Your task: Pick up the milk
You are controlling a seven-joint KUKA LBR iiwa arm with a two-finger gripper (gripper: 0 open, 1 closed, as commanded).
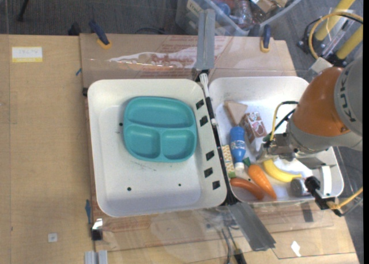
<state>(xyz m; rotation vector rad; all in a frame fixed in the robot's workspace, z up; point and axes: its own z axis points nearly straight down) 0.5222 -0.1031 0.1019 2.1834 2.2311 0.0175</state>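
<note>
Counting one milk point(254, 124), two carrots point(260, 180)

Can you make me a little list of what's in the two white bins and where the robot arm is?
left bin: shallow white bin with a teal divided plastic tray
right bin: shallow white bin with toy food
milk: small brown-and-white carton, near the bin's middle
bottle: blue-and-white bottle, left of the carton
fruit and veg: yellow banana, orange carrot
arm: grey-and-orange arm over the right bin

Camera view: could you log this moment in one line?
gripper: over right bin, beside milk carton | milk: lying in bin, not held | left bin: teal tray
</note>
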